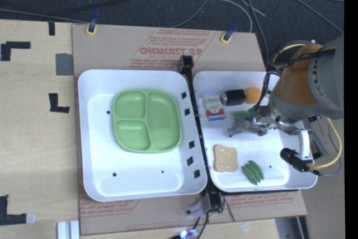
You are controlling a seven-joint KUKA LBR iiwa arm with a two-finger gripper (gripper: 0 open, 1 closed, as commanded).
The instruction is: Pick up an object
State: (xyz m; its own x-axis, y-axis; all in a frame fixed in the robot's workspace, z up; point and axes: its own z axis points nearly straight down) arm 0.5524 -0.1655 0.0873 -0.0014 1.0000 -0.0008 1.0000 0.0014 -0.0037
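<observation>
Two shallow white bins sit side by side on the tabletop [33,137], over a sheet of brown cardboard [168,47]. The left bin [92,120] carries a green divided plate [147,120], lying flat near its middle with three compartments facing up.

The right bin [274,179] is the busy one, so take the slice of toast [225,158] in it as the landmark. Just to the right of the toast lies a green pea pod [253,172], apart from it and close to the bin's near wall. Above the toast, toward the far side, a small carton with red and blue print [212,106] lies near the divider between the bins. Farther from the toast, up and to the right, a dark cylindrical thing [234,97] lies beside an orange ball-like thing [253,94]; the two look to be touching.

The grey arm with its orange band [296,84] reaches in from the right. Its end effector [241,127] hangs low over the bin floor, above and to the right of the toast, between the toast and the dark cylinder. A bit of green shows right by the metal fingers [238,130], but the view is too coarse for me to tell whether they are spread or closed, or whether anything sits between them.
</observation>
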